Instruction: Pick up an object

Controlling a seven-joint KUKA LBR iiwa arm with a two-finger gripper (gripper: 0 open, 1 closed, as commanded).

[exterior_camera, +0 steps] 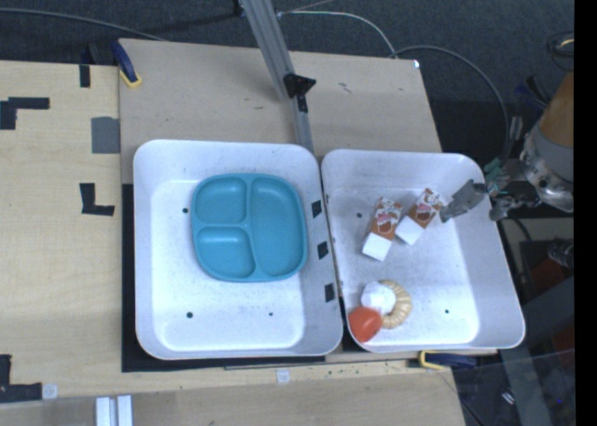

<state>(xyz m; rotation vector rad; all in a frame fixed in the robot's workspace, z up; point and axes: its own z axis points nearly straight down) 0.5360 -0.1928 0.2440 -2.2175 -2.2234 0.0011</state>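
— Where's the hand?
— Over the right bin's far right edge; can't tell its state.
— Nearest pick?
— Two cartons just beside it, mid-bin. Drop straight, straddle one.

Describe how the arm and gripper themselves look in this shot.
The arm is grey metal with an orange band above the wrist. The gripper is a dark grey, narrow piece, with small greenish parts and dark cabling bunched at the wrist.
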